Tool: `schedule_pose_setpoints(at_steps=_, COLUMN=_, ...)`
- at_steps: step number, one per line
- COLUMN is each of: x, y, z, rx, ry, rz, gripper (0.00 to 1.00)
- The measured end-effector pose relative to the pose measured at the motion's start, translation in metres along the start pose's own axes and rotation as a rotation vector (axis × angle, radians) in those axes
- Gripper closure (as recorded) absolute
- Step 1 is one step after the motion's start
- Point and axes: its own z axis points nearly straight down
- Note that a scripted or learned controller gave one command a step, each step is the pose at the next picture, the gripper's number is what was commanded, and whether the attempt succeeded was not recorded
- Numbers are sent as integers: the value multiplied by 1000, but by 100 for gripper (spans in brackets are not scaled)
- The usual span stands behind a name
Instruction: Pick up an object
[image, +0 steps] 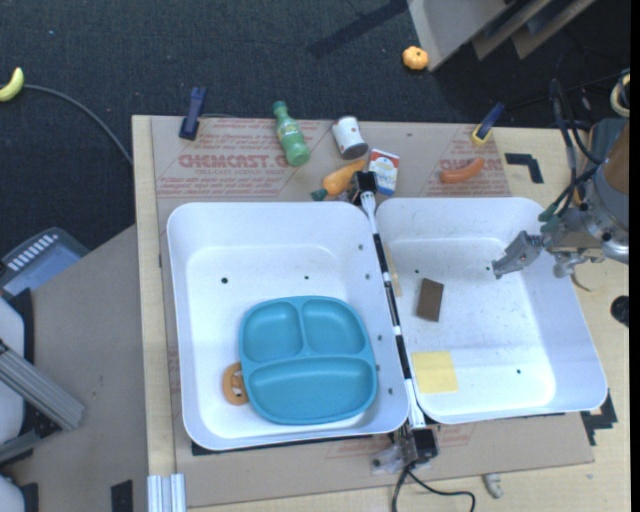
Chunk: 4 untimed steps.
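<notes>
The right bin (560, 330) holds a small brown block (430, 299) near its left wall and a flat yellow square (435, 371) toward its front left. In the left bin (200, 300) lies a blue divided plate (307, 358), with a small orange pretzel-like piece (234, 385) tucked at the plate's left edge. My gripper (507, 260) hangs over the upper right part of the right bin, reaching in from the right. It stands well to the right of the brown block and apart from it. Nothing shows in its grasp.
Behind the bins on the board lie a green bottle (291, 135), a white can (348, 135), an orange carrot (340, 180), a small carton (383, 171), a sausage (462, 172) and two blue clips (192, 112) (487, 122). Cables (570, 120) hang at the right.
</notes>
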Motion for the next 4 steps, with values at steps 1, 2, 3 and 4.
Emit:
schedule_pose_setpoints(at_steps=1, x=58, y=30, z=77, rx=2, ry=1, rz=-1, gripper=0)
schedule_pose_setpoints(at_steps=2, x=56, y=48, z=166, rx=0, ry=0, rz=0, gripper=0)
schedule_pose_setpoints(at_steps=3, x=56, y=48, z=156, rx=-2, ry=0, rz=1, gripper=100)
schedule_pose_setpoints(at_steps=4, x=102, y=34, z=35, rx=-3, ry=0, rz=-1, gripper=100)
